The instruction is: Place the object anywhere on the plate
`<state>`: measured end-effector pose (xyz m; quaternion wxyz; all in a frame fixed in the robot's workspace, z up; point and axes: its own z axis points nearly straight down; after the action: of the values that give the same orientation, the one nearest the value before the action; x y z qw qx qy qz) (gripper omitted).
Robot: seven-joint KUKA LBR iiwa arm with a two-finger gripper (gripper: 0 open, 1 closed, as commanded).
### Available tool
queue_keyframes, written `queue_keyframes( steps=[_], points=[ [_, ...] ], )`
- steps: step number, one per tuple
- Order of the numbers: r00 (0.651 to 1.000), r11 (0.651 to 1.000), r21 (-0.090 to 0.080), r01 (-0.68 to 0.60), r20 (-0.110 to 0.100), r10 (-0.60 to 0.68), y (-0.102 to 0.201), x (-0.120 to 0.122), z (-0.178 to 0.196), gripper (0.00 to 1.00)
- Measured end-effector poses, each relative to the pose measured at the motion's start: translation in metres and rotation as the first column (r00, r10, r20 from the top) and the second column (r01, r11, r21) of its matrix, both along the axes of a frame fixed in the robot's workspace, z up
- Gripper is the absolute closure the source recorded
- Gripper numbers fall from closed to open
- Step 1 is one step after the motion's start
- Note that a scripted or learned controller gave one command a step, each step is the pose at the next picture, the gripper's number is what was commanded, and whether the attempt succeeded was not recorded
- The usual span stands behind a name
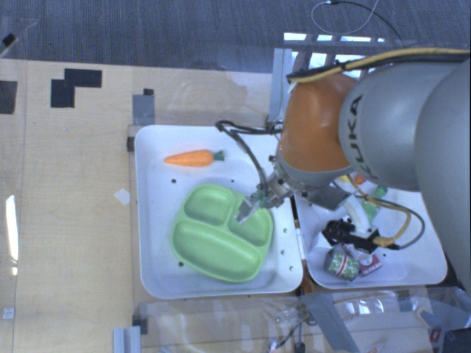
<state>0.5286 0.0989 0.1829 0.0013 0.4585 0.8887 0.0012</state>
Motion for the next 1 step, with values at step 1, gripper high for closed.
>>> queue_keyframes(
  steps=[1],
  points=[
    [1.000,1.000,0.000,-0.001,0.002,0.001,0.0005,0.0019,0.0082,1.00]
  ],
)
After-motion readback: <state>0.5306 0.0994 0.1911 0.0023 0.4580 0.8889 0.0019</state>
